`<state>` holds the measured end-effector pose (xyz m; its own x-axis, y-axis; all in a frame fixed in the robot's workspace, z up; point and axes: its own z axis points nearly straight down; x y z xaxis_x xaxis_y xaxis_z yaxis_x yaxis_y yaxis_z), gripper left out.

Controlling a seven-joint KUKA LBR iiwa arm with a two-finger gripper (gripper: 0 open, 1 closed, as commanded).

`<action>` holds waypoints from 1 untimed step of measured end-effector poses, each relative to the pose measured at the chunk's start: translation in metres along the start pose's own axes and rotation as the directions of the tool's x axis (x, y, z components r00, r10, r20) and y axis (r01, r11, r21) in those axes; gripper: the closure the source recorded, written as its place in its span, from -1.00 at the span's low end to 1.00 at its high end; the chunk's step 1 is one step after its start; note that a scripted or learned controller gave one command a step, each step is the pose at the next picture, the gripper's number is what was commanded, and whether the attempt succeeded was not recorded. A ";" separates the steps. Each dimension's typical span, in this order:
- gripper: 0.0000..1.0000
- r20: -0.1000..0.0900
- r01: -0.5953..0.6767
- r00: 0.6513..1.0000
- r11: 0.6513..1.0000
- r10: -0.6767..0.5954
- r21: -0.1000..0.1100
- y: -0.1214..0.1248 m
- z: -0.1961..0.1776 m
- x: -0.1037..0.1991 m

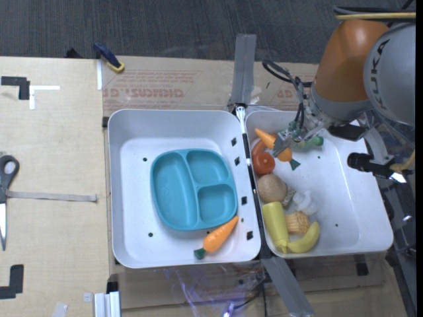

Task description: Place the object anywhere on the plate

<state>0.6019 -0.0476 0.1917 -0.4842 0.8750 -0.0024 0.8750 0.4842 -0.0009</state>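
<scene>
Carrot (219,237) lies at five o'clock off the blue plate (193,188), while the gripper (288,139), grip state unreadable, hovers over another carrot (267,138) at two o'clock, suggesting the picking step.

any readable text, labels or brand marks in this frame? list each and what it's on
"KUKA", partly visible, running vertically on the grey arm at the right edge; only "KUK" is clear.
Red print on the cardboard sheet behind the bins: upside down and blurred, unreadable.
More red print on the cardboard behind the right bin: also too blurred to read.
No text seen on the blue plate, the bins or the toy food.
</scene>
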 end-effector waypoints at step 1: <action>-1.00 0.000 0.000 1.000 1.000 0.000 0.000 0.000 0.000 0.000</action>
<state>0.6019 -0.0476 0.1918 -0.4838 0.8752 -0.0022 0.8752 0.4838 -0.0006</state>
